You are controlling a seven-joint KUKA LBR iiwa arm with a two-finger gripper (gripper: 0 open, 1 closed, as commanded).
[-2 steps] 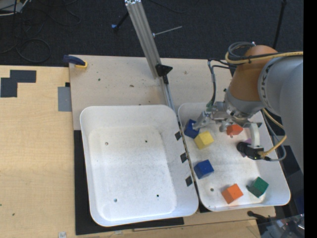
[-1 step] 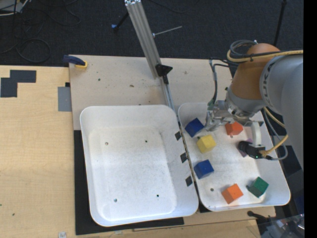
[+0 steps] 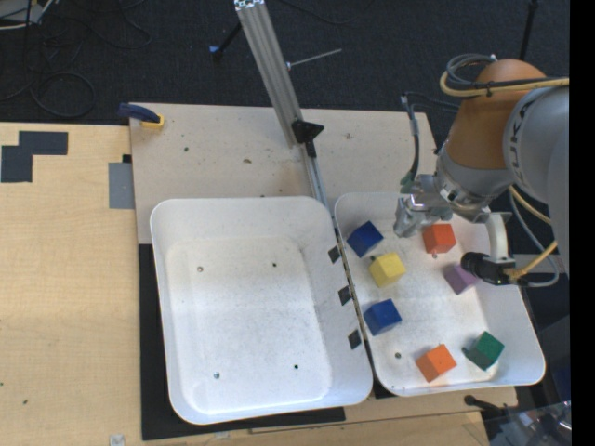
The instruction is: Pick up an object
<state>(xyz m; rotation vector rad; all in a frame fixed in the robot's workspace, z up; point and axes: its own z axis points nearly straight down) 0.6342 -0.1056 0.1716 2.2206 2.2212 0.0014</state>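
Observation:
The right bin (image 3: 521, 365) holds several small blocks: a blue one (image 3: 364, 238) at the upper left, a yellow one (image 3: 388, 268), a second blue one (image 3: 382, 316), a red-orange one (image 3: 439, 239), a purple one (image 3: 458, 278), an orange one (image 3: 435, 361) and a green one (image 3: 484, 350). My gripper (image 3: 410, 221) hangs over the bin's upper part, between the upper blue block and the red-orange block, just left of the latter. Nothing shows between its tips.
The left bin (image 3: 177, 379) lies beside the right one, with black clips (image 3: 345, 295) along the shared edge. A slanted metal rail (image 3: 274, 68) rises behind the bins. The arm's grey and orange body (image 3: 497, 119) stands over the right bin's far corner.

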